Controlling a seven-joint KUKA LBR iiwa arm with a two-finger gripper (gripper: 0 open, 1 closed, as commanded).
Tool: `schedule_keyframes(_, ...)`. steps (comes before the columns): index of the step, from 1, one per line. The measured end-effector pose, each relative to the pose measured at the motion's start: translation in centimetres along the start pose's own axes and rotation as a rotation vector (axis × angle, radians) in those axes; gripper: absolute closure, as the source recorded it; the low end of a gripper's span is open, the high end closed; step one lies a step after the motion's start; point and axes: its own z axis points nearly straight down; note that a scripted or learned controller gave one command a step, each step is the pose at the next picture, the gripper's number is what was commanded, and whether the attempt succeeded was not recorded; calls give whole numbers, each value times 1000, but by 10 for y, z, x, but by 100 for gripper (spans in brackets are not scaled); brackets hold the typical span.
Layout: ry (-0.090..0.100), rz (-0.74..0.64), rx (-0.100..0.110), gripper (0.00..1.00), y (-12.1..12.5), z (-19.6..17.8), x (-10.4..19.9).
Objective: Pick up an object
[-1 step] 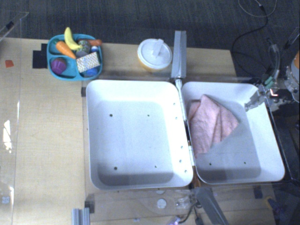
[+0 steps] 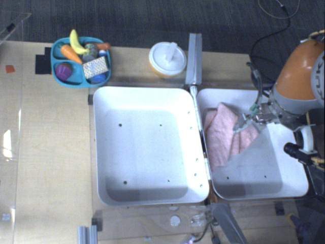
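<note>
One crumpled pink cloth [image 2: 226,133] lies in the right-hand shallow white bin [image 2: 264,182], bunched against that bin's left wall, its long axis running from the bin's far side toward the near side. The jaws [image 2: 252,118] of the grey arm with the orange band [image 2: 299,80] sit at the cloth's right edge, so the bulk of the fabric lies to their left in the camera view. They touch or nearly touch a raised fold there; whether they are spread, pressed together, or pinching fabric I cannot tell, since the metal parts blur together. The coming move likely depends on biting that near fold rather than the bin floor. Two bins stand side by side on the wooden desk [image 2: 45,136]; the left-hand white bin [image 2: 147,141] holds nothing I can make out. One blue tray of toy food [image 2: 80,61] and one white lidded cup [image 2: 167,58] rest beyond them.
</note>
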Motion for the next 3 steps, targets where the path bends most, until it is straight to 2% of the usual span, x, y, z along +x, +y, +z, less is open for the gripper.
schedule_keyframes(1, -3, -51, -8, 0, 4, 60, 3)
schedule_keyframes(2, -9, -66, -19, 0, -3, 64, 26)
schedule_keyframes(3, -8, -69, -26, 100, 1, 52, 27)
